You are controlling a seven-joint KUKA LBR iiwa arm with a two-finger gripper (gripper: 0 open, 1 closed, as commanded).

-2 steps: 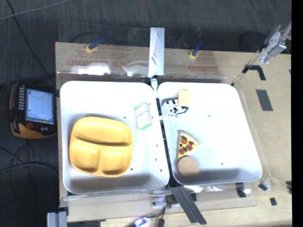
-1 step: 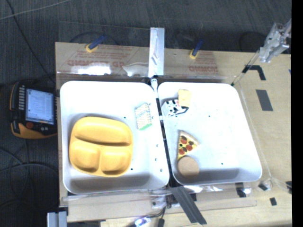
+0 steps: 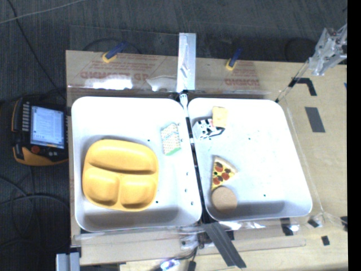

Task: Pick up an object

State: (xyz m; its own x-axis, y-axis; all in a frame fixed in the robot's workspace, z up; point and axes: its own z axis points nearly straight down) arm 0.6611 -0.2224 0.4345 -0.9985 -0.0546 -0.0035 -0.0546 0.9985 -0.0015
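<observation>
Your left bin (image 3: 79,151) held a glossy yellow divided tray (image 3: 119,173), a speckled card (image 3: 170,138) at its 2 o'clock. Right bin (image 3: 282,151): triangular pizza slice (image 3: 222,172), round tan disc (image 3: 224,198) at 6. Jaws: can't tell.

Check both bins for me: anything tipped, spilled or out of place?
Nothing stands out. The yellow divided tray and a small patterned card lie flat in the left bin. The pizza slice toy, brown disc, black-and-white piece and cream block sit along the right bin's left side.
</observation>
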